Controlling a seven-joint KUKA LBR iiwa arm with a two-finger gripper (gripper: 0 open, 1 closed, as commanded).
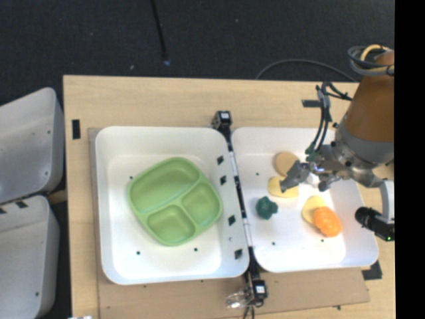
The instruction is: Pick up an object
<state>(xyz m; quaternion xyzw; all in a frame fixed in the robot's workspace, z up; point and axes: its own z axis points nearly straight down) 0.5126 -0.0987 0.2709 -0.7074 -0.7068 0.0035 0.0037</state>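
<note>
Two white bins (106, 178): one green tray (174, 200), four small items (266, 207); pincer (302, 177) state unclear.

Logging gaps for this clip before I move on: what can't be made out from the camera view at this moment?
- Gripper: too small and blurred to tell its state, or whether it touches the yellow piece below it.
- Tan item: partly covered by the gripper, so its shape is unclear.
- Small dark green object: too small to identify.
- Arm: cut off at the right.
</note>
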